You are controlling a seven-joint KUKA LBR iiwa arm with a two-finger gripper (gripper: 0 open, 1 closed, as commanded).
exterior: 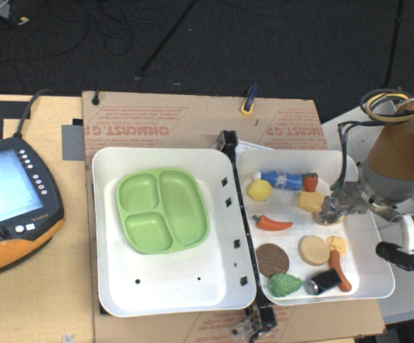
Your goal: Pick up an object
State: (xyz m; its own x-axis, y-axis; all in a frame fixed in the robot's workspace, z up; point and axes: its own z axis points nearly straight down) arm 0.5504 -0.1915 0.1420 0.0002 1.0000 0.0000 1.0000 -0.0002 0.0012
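The right bin (385,281) holds small toy foods: a yellow lemon (259,190), a blue bottle (281,180), an orange carrot (273,224), a brown cookie (271,258) and a tan disc (314,249). The hand (330,211) is low at a yellow cheese block (310,201); its grip cannot be made out. The left bin (121,284) carries a green divided tray (163,211).

The single camera sits fixed above the bench and looks down at a slant, so the dark floor with its cables fills the top of the frame and the bench the lower part. It stands far enough back to take in both white bins, the left bin (106,227) at centre and the right bin (378,281) toward the lower right. The arm (396,156) enters at the right edge.
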